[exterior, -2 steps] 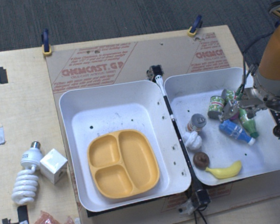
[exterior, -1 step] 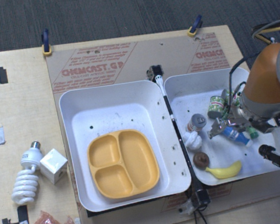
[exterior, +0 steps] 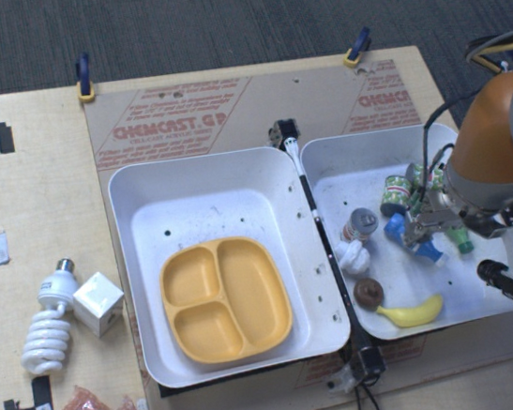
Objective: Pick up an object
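Right bin (exterior: 498,307): my end effector (exterior: 423,231) low among a blue object (exterior: 395,227), green bottle (exterior: 457,237) and patterned can (exterior: 394,193); its state I cannot tell. Risk: crowding could cause a nudge or double grab. Banana (exterior: 412,312) lies apart, nearer the front.

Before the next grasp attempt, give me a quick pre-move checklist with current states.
1. Gripper over the right bin: ok, it is low among the cluttered items.
2. Object between the fingers: cannot tell, the wrist and clutter hide them.
3. Target clearly separated: not ok, the blue object, green bottle and green patterned can crowd the gripper.
4. Easier targets available: ok, the banana lies apart near the front wall, with the brown round piece beside its end.
5. Left bin contents undisturbed: ok, the yellow divided plate lies flat.
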`<state>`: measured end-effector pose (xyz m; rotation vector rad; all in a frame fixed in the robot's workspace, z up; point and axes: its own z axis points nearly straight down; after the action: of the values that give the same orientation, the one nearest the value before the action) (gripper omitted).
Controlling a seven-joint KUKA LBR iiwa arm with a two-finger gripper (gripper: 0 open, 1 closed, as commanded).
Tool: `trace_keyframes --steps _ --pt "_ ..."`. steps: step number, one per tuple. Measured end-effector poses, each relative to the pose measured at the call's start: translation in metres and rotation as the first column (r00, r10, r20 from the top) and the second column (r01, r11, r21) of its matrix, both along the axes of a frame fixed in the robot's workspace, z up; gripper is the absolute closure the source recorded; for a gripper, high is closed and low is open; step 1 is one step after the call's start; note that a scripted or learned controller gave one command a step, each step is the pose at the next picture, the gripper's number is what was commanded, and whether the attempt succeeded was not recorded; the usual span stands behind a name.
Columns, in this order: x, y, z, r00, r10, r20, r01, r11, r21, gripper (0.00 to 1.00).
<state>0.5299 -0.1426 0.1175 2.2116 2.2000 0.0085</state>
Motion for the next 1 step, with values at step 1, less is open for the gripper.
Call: trace_keyframes --steps 1 --pt "0.0004 -0.0001 0.0004 1.0 0.001 0.002 -0.001 1.0 -0.001 0.0"
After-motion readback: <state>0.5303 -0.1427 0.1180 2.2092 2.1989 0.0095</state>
